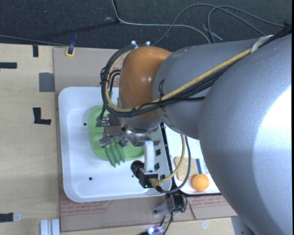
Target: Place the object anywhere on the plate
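Camera view: grey KUKA arm with orange wrist band (pixel 142 80) fills the right and centre, reaching down over the left shallow white plastic bin (pixel 71 146) on the table. Light green round plate (pixel 96 131) lies in that bin, mostly under the wrist. End effector (pixel 110 140) sits low over the plate's near edge; a darker green ridged object (pixel 115 154) pokes out just below it, overlapping the plate rim. Cannot tell how wide the end effector stands or whether it has hold of the green object.

Risk, as judged: if released here, the object may tip off the rim into the bin. A small orange ball (pixel 200 181) lies in the right bin, well apart.
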Tool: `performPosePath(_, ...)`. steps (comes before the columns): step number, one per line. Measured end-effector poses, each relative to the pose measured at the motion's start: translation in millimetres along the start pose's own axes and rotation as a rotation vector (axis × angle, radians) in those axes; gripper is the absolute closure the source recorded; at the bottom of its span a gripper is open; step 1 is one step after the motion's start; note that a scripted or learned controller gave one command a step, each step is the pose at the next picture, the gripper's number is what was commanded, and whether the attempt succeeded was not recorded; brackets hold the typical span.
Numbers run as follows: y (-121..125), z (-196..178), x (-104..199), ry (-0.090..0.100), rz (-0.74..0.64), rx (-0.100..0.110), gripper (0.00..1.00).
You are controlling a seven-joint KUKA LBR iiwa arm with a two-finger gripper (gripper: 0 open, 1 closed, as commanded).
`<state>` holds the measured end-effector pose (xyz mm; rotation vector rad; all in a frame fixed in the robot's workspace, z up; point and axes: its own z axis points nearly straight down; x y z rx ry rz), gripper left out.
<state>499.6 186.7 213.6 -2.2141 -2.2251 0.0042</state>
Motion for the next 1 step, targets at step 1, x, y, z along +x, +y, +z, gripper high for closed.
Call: performPosePath(1, 0.5, -0.2, -1.4, -0.001, 0.002, -0.001, 0.0)
